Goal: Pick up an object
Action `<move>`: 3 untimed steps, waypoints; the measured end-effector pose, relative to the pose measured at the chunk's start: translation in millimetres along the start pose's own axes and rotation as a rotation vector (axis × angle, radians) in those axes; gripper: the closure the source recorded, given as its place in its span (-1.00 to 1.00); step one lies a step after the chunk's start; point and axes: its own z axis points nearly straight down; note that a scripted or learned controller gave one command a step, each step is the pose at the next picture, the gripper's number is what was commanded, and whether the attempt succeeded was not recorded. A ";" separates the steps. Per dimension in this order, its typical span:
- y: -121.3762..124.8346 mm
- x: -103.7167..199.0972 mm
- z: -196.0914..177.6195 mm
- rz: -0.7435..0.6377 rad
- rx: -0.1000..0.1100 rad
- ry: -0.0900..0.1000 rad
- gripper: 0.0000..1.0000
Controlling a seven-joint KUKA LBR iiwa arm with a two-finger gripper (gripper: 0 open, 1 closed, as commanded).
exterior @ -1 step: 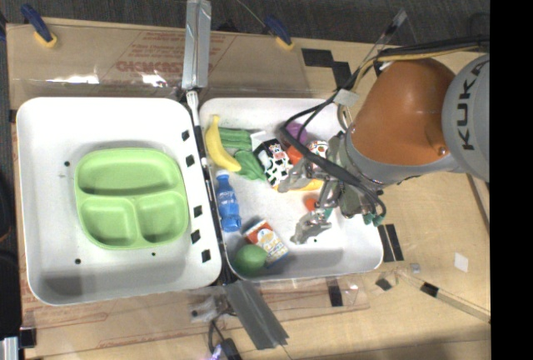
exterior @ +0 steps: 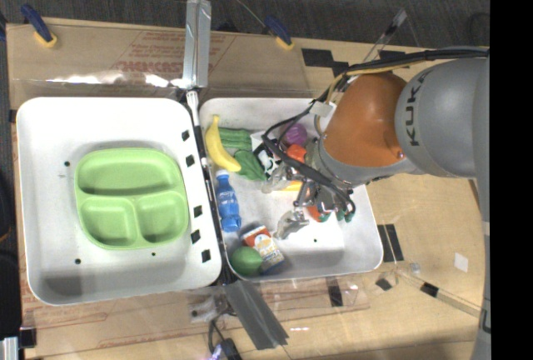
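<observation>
Big and round, the grey and orange arm [exterior: 391, 129] covers your right bin [exterior: 362, 254]. You can't tell how the gripper [exterior: 293, 223] jaws stand. Bare white floor sits low right. Along the left wall lie a banana [exterior: 218, 147], bottle [exterior: 226, 202] and green ball [exterior: 244, 260]. Your left bin [exterior: 42, 183] holds a smooth green tray [exterior: 131, 197].

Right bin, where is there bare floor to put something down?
In the right bin, bare floor lies along the near edge, right of the green ball and below the hand. The far half is crowded around the banana and blue bottle.
</observation>
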 end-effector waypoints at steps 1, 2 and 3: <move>59.3 -55.4 12.0 -0.115 0.002 -0.011 -1.00; 59.6 -56.5 0.8 -0.121 0.004 -0.014 1.00; 58.1 -123.5 -93.9 -0.121 0.006 -0.022 1.00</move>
